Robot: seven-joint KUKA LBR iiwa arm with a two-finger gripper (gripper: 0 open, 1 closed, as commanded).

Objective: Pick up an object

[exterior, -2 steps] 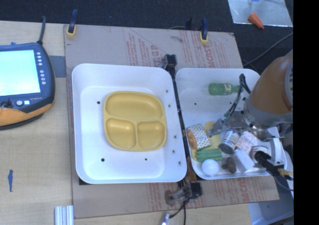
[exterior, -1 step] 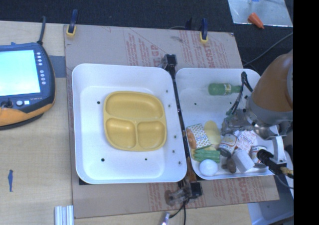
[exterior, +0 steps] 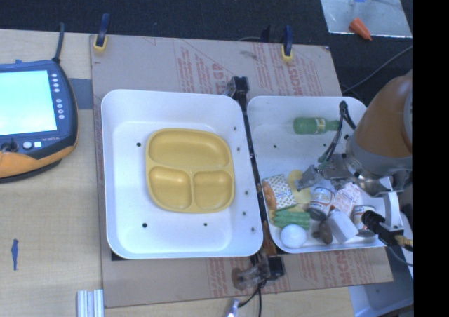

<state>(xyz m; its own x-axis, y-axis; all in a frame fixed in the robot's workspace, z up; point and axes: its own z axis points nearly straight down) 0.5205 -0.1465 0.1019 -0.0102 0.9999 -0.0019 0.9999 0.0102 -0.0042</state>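
At the bench's left edge lies a teach pendant (exterior: 31,116), its screen lit, set apart from the work area, probably so the arm's sweep cannot reach it. Next comes the left bin (exterior: 123,168), which carries a yellow divided tray (exterior: 189,169) lying flat near its centre, well clear of all four walls; it looks like a drop-off place for whatever gets lifted. Both bins rest on a cardboard sheet (exterior: 210,63) clamped at its far edge, presumably to keep them from sliding.

The right bin (exterior: 270,119) holds the candidates for picking. A green bottle (exterior: 313,125) lies on its side near the far wall, alone. The rest crowd the near half: a patterned packet (exterior: 279,191) by the left wall, a green pod-shaped item (exterior: 290,217) and a white ball (exterior: 293,236) at the near left corner, and a small can (exterior: 321,200) amid crumpled wrappers.

The gripper (exterior: 316,177) sits low over this heap, just beside the can, likely because the densest cluster offers the best odds of catching something. Whether it is wide, narrow or gripping anything, I cannot tell; nothing is visibly lifted.
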